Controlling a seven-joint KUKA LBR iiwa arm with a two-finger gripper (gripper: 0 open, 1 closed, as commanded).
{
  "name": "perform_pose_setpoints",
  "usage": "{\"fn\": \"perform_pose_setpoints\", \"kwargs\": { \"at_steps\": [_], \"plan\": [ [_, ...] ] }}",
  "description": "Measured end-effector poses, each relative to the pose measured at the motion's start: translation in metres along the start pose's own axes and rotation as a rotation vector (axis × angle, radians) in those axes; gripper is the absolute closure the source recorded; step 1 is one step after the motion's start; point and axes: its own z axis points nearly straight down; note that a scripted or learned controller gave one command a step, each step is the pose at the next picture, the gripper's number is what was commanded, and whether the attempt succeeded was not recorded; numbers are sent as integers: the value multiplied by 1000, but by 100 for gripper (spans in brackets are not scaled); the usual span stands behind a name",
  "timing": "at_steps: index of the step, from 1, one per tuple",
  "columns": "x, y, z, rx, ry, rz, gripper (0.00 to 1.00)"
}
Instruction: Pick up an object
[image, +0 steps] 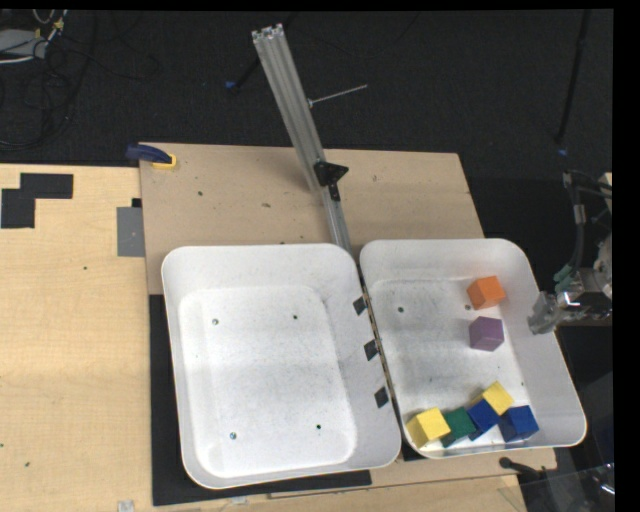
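Note:
The right bin (430, 262) holds an orange cube (486, 291) and, just below it, a purple cube (486, 333). Along its front edge lie a yellow block (431, 425), a green block (461, 424), a blue block (483, 414), a second yellow block (497, 397) and another blue block (518, 422). My gripper (548, 312) hangs at the right rim of this bin, level with the purple cube and a short way to its right. Nothing is seen between its fingers.
The left bin (262, 362) sits beside the right one, with black clips (369, 349) along the shared edge. A slanted aluminium bar (297, 115) rises behind the bins. The wooden bench (250, 195) extends to the back and left.

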Motion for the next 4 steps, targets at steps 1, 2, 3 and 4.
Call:
{"fn": "perform_pose_setpoints", "kwargs": {
  "at_steps": [1,2,3,4],
  "plan": [
    [55,-6,-5,6,5,-4,100],
    [104,-12,-7,7,4,-3,100],
    [165,-6,0,8,4,-4,100],
    [223,-17,10,9,4,-3,100]
  ]
}}
